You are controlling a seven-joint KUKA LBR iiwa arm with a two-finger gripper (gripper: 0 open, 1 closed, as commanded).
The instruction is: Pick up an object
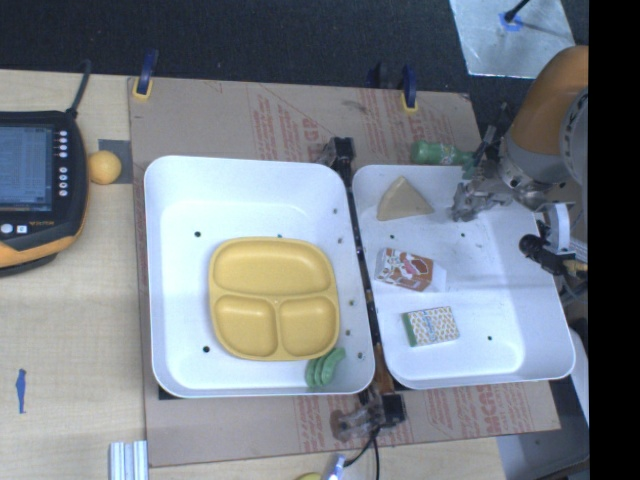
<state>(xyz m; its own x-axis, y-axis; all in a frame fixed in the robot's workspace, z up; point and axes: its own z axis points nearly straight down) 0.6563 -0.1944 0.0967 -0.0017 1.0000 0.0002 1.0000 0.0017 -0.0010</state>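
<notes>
Approach step. My gripper (468, 204) hangs in the right bin (520, 363), just beside the tan wedge (403, 200); grip state: cannot tell. Nothing held. Next, I judge: shift over the wedge, descend, close.

Dark carpet floor (250, 18) lies behind a light wooden bench (70, 348).

**Count of things on the bench**

Two shallow white plastic bins: left (160, 268), right (540, 358).
Left bin: one yellow three-compartment plate (272, 296); one small green object (325, 368) at its near edge.
Right bin: one tan wedge (403, 200); one red-and-white packet (404, 269); one patterned square packet (431, 325).
Bench's left edge: one black-and-orange handheld pendant (35, 193); one yellow ball (104, 166).
</notes>
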